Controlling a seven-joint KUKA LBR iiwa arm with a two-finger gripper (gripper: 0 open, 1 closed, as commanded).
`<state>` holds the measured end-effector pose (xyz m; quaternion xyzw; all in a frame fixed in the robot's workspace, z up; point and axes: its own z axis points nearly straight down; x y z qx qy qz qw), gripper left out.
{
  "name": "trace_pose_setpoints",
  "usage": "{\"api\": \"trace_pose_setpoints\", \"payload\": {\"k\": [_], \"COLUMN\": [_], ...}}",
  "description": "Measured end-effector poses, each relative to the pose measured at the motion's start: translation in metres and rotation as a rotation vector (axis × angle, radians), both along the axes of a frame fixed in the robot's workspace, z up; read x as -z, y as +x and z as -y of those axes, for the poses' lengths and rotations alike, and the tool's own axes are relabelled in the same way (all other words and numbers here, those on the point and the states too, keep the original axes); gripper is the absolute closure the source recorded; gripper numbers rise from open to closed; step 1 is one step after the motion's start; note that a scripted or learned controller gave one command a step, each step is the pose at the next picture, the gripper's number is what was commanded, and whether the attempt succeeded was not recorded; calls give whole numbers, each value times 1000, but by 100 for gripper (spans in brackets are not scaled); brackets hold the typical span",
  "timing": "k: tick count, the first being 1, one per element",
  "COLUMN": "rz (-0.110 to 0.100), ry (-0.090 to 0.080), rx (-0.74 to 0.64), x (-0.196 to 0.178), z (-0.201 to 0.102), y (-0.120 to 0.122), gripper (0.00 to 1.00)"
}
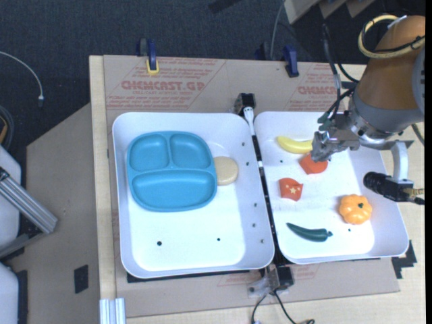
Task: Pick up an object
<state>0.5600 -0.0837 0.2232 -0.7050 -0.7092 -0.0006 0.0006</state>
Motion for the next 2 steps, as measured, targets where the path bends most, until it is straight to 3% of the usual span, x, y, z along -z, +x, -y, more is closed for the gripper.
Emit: {"api": "trace_pose_setpoints", "payload": {"k": [1,2], "rz": [-2,-3], "ry": [1,1], "rx": [1,-1], "x": [0,6], "z": [-44,-106], "y": [-1,-6], "gripper": [100,100]}}
